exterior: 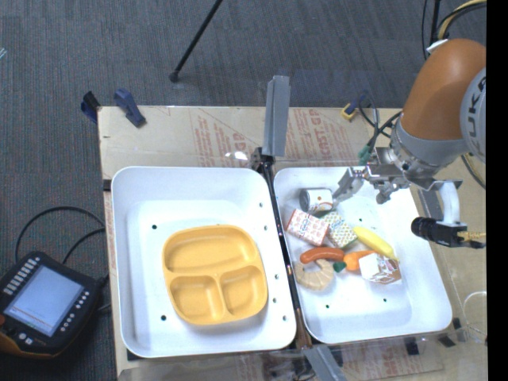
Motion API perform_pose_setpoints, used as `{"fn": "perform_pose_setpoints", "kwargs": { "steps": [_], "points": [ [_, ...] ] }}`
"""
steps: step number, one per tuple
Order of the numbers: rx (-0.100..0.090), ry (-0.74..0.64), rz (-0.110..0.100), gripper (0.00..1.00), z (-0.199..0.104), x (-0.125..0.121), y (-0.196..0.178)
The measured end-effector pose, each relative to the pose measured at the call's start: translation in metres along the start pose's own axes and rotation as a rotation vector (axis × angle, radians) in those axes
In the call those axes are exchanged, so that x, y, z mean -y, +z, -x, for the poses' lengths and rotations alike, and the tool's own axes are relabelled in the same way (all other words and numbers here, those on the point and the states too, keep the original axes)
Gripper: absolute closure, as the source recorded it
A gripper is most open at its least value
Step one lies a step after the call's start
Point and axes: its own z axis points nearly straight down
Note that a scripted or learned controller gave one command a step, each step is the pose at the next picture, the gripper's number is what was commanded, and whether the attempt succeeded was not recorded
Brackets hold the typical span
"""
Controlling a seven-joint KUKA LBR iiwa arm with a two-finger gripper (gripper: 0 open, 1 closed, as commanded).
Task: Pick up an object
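You see the bench from above, with two white bins side by side. In the left bin lies a yellow tray with three compartments, a long one at the far side and two smaller ones at the near side.

The right bin carries the things you can pick. They lie together near the middle of the bin, a little toward its left wall. At the far end of the group is a small can on its side. Just in front of it are a red and white box and a small checkered packet, which touch each other. To the right of the packet a yellow banana lies at a slant. Closer to you are a red sausage, an orange carrot with a green end, a round beige cookie, and a white and brown piece at the right end of the group.

The arm comes in from the right, over the far right corner of the right bin. The gripper hangs above the far part of this bin, just to the right of the can and behind the packet. Its two fingers stand apart, released, and nothing is between them. No object is lifted; all of them rest on the floor of the bin.

A handheld controller with a screen lies on the floor, left of the bench.
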Motion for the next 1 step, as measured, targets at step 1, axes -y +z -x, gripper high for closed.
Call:
{"fn": "perform_pose_setpoints", "kwargs": {
  "steps": [1],
  "points": [
    [-0.001, 0.109, 0.002, 0.00, 0.0327, -0.0024, 0.1272]
  ]
}}
